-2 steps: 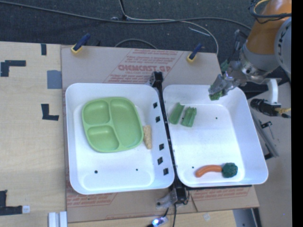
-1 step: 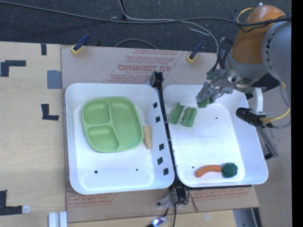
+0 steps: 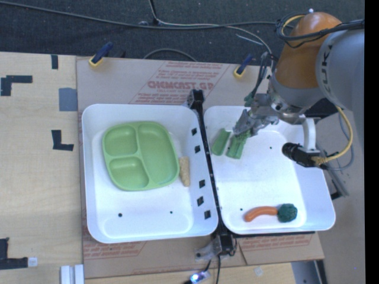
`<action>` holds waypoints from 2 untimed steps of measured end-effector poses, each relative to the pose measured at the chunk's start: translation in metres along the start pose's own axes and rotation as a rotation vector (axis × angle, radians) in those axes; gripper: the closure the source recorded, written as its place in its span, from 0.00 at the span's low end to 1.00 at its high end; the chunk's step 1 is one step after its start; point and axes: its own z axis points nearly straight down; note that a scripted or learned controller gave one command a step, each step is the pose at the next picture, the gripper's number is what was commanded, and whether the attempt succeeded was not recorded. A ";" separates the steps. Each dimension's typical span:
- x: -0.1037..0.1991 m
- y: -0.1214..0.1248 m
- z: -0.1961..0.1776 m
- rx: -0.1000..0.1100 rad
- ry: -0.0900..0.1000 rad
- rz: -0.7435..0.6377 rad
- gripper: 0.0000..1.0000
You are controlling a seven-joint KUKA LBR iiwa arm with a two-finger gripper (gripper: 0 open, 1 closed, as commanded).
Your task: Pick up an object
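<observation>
The two green blocks (image 3: 228, 144) lie side by side near the upper left corner of the right bin (image 3: 266, 176), close to the divider between the bins. My tool (image 3: 244, 129) hangs right over them, its tip just at the upper end of the right-hand block. I cannot tell whether it is apart or together; the wrist hides that, and nothing sits visibly clamped in it. I judge this to be the reach-and-grasp step, with the lift not yet done. The next move calls for settling squarely over one block alone, since its neighbour lies nearly touching and could be nudged or caught along with it, and the bin wall is close.

Further out in the same bin, near the lower edge, lies one orange carrot (image 3: 260, 213) with a green leafy end (image 3: 288, 212). The left bin (image 3: 95, 176) holds one green divided plate (image 3: 140, 155) with three compartments and one small tan piece (image 3: 185, 171) just beside the plate's right edge. Two bins in all stand on the surface.
</observation>
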 end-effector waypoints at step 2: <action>0.100 -0.042 0.006 0.002 -0.001 -0.001 1.00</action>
